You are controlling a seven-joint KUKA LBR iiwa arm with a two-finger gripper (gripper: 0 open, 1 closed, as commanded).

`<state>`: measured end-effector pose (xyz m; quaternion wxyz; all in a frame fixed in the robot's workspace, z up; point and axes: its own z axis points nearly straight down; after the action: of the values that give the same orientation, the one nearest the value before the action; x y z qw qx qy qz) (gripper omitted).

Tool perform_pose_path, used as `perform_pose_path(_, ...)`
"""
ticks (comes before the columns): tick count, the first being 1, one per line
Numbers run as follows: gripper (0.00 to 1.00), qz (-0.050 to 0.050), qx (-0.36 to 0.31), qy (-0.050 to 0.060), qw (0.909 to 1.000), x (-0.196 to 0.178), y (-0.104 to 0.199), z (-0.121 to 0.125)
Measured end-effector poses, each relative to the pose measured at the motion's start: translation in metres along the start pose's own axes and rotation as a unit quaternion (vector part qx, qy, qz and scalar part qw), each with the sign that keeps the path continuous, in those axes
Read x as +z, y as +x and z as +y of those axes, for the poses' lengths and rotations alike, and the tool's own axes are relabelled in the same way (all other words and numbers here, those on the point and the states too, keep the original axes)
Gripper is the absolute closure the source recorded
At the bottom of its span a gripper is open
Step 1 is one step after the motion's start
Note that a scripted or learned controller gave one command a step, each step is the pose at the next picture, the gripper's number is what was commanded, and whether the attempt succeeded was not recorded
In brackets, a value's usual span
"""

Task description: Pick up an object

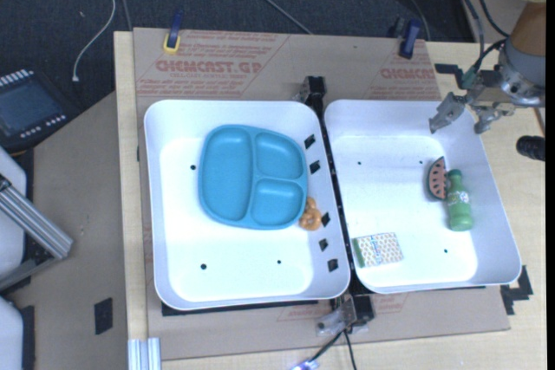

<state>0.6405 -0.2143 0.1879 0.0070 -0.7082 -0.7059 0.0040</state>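
Observation:
In the right bin [381, 134] lie a green bottle [457, 202], a watermelon-slice toy [434, 178] touching its left side, and a small patterned packet [377, 249] near the front left corner. My gripper [462, 118] hangs above the bin's far right corner, its two fingers spread apart with nothing between them. It is up and to the right of the watermelon slice, well apart from it. The left bin [173, 186] holds a blue divided plate [254, 177] and a small orange-brown piece [310, 216] at the plate's right front edge.
Black clips line the divider between the two bins [319, 186]. Both bins rest on a cardboard sheet [217, 56] clamped at the back. Cables lie on the dark floor behind, and a small screen [26, 104] sits at the far left.

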Motion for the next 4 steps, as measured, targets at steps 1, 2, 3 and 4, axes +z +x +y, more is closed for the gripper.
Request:
perform_pose_path(1, 0.0, -0.002, -0.002, -0.008, 1.0, -0.01, 0.001, 0.003)
perform_pose_path(2, 0.0, -0.002, -0.002, -0.006, 1.0, 0.034, -0.003, 0.01)
perform_pose_path(3, 0.0, -0.001, -0.003, -0.006, 1.0, 0.081, -0.007, 0.018)
perform_pose_path(4, 0.0, 0.002, -0.004, -0.006, 1.0, 0.102, -0.002, 0.02)
